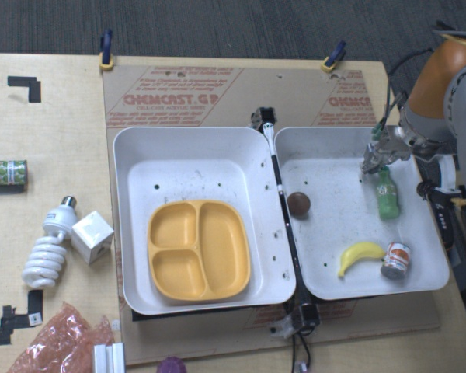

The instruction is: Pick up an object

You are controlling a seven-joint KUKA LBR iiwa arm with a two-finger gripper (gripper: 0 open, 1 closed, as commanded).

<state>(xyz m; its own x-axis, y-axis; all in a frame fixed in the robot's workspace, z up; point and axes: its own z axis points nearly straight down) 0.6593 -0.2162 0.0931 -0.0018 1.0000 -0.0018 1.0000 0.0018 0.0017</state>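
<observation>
The green bottle (387,196) was the thing we took to be the target: it lay in the right bin (326,278), near that bin's far right side, its neck pointing up toward the hand (377,160). The hand sat just above the bottle's cap end, close enough to seem to touch it, but we could not tell from this slanted view whether it was open, closed, or gripping anything. The bottle looked to be resting on the bin floor, so we judged the pick as not yet done: the approach was made, while the grasp itself and the lift were still to come, as far as we could see. Elsewhere in the same bin lay a yellow banana (359,256) toward the near edge, a small red-and-white can (396,259) just beside it on the right, and a brown ball (298,203) near the divider between the bins; all three were well apart from the hand. The left bin (132,208) held a yellow divided plate (199,249). On the table (46,130) to the left of the bins we saw a spiral light bulb (48,247), a small white cube (92,236) touching it, and a green can (9,174) farther back.
</observation>
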